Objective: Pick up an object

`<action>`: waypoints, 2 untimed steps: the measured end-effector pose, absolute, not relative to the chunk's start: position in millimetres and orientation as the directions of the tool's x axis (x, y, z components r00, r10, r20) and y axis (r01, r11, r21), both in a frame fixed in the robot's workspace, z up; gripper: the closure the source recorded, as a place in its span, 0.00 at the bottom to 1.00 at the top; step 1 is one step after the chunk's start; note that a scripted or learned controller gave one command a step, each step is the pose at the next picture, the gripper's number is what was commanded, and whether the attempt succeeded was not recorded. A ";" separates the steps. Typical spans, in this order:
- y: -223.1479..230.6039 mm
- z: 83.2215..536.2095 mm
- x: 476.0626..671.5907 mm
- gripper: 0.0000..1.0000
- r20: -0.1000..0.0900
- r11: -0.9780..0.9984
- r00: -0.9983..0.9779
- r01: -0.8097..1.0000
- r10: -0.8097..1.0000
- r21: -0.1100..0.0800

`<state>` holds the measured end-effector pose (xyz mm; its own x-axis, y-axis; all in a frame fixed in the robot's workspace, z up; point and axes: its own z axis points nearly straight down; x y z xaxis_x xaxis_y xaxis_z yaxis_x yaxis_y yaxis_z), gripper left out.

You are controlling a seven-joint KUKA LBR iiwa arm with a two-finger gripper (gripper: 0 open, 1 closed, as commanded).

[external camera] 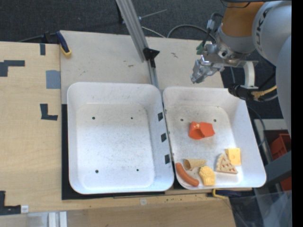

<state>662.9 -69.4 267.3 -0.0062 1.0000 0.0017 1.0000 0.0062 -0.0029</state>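
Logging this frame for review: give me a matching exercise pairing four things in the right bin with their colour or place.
Things:
1. cup
2. sausage
3. cheese block
4. gripper

Descriptions:
A. yellow, near the right bin's right wall
B. orange, lying near the bin's middle
C. above the bin's far rim
D. reddish, at the bin's near left corner

Pairs: 1-B, 2-D, 3-A, 4-C

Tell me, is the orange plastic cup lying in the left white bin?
No, the orange plastic cup lies in the right white bin, near its middle, above the small food toys along the front edge.
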 end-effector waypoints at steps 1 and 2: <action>-12.0 255.0 650.0 1.00 0.002 0.006 -0.006 1.000 1.000 -0.004; 36.8 253.8 646.7 1.00 0.001 0.006 -0.006 1.000 1.000 -0.003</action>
